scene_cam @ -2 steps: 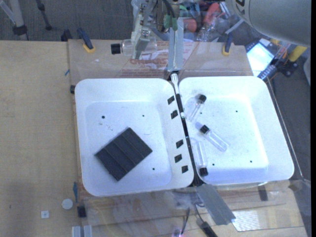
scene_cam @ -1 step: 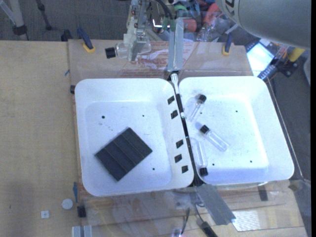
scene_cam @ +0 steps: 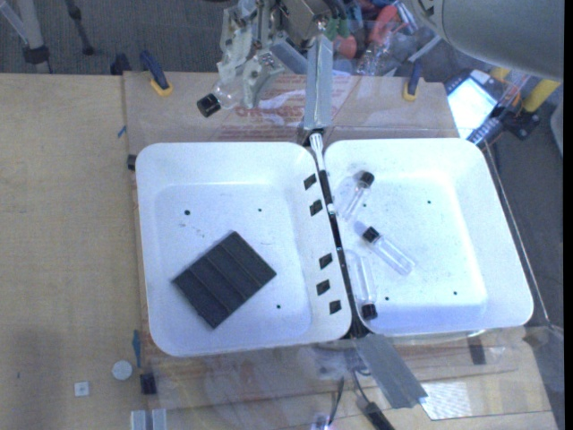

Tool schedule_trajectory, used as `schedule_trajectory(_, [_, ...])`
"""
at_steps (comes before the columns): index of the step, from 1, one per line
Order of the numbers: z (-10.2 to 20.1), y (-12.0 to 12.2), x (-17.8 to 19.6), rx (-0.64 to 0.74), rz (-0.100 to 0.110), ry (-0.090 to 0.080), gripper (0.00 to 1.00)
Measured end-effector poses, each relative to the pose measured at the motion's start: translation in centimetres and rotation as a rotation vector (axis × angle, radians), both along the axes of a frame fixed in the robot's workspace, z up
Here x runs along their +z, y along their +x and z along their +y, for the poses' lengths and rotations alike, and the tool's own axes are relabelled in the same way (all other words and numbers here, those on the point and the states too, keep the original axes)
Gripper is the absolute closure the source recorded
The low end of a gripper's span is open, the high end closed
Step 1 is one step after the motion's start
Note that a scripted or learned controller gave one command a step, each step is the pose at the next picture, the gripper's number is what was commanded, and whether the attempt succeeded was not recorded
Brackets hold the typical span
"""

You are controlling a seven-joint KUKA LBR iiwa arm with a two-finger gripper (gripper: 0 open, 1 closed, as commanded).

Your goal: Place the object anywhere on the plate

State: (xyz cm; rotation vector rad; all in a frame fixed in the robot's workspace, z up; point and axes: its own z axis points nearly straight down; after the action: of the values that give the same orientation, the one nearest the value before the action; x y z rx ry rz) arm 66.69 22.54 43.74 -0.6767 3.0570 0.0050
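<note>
Light wooden tabletop (scene_cam: 63, 240) carries two shallow white bins side by side; grey carpeted floor shows along the top edge behind it. Left bin (scene_cam: 161, 164) holds a dark ribbed plate (scene_cam: 224, 279), a flat rectangle lying turned diagonally in the lower-middle part of the bin floor, nothing resting on it. Right bin (scene_cam: 466, 204) holds three clear vials with black caps, all lying on their sides. First vial (scene_cam: 355, 193) sits near the bin's upper left, cap toward the upper right. Second vial (scene_cam: 386, 248) lies just below it near the bin's centre-left, cap at its upper-left end. Third vial (scene_cam: 363, 287) lies along the left wall by the lower corner, cap at its lower end; its clear body is hard to separate from the white floor. Which vial is the task's thing cannot be told; all three are well apart from the plate, across the divider. The gripper (scene_cam: 243, 65) is above the left bin's far edge, over the brown board behind the bins, amid cables and clear plastic parts; its outline is cluttered, so whether it is apart or together cannot be told, and nothing can be made out in it. The grey arm (scene_cam: 501, 12) is cut off at the top-right corner. A small black block (scene_cam: 209, 105) sits on the board just beside the gripper.
</note>
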Motion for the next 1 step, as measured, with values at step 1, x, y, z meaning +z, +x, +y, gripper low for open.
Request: schedule_trajectory(1, [0.02, 0.0, -0.02, 0.315, -0.002, -0.002, 1.0])
